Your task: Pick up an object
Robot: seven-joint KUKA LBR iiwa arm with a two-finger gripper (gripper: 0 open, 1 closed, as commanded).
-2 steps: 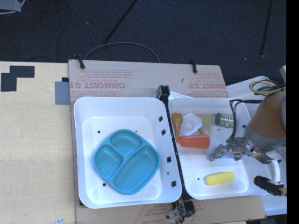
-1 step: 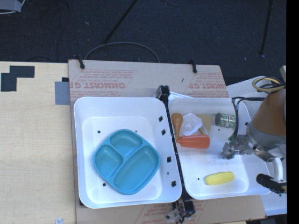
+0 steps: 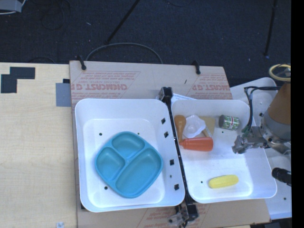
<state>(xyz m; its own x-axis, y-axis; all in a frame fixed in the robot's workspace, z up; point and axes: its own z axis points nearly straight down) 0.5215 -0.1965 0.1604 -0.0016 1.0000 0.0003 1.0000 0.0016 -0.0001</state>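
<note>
Two shallow white plastic bins side by side on a brown cardboard sheet, itself on a pale wooden bench. Left bin: one light-blue moulded plastic tray with three compartments, lying flat, turned at an angle, roughly central. Right bin: several small items. Near the upper left, beside the black divider between the bins, an upright-looking orange rounded piece, touching a crumpled clear-white plastic wrapper; a flat tan piece showing just behind the wrapper. Directly below these, an orange-red carrot-shaped toy lying lengthwise, left to right. Small green-labelled metal can on its side near the upper right wall. Yellow corn-cob-shaped toy lying alone on the bin floor toward the lower right, well apart from the rest. Grey arm with orange band entering from the right edge; gripper low over the right side of the right bin, below the can and right of the carrot toy, apart from both. Opening of the gripper: cannot tell, too small and dark. Nothing visibly held. All candidate objects resting in the bins.
</note>
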